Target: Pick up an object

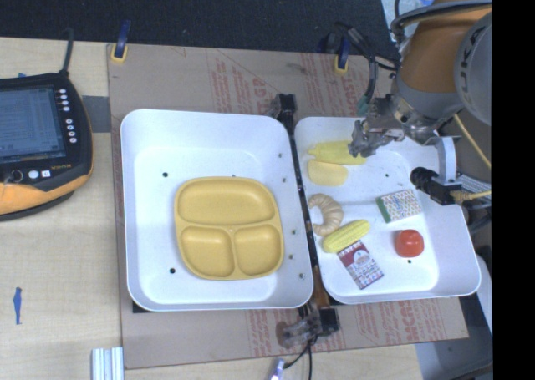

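The left bin (142, 203) is holding a yellow divided plate (227, 226). In the right bin (456, 274), the gripper (361, 146) is hanging over a corn cob (333, 151) at eleven o'clock (grip: cannot tell).

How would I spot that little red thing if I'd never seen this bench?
Look in the right-hand white bin, toward its near right corner. The small round red object lies there alone, just right of a red printed packet. It is the only plain red, rounded piece among yellow items.
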`<move>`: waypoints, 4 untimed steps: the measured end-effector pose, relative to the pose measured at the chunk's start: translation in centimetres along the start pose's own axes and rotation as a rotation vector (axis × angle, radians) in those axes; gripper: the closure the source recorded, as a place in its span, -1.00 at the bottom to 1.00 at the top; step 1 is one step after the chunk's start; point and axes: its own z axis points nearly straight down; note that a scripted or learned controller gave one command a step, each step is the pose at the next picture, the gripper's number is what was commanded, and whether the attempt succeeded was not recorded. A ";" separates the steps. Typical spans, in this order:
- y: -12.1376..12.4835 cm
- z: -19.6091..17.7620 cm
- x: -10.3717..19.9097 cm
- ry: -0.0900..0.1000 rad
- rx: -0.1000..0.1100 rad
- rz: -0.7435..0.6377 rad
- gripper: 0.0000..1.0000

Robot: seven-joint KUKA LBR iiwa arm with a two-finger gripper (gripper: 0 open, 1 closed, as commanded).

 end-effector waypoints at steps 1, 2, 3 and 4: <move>0.0 0.0 0.0 0.000 0.000 0.001 -1.00; -0.6 2.8 -3.9 -0.002 0.000 0.004 -1.00; 3.1 9.3 -0.7 0.000 0.007 0.000 -1.00; 2.8 8.4 -1.2 -0.005 0.022 -0.001 1.00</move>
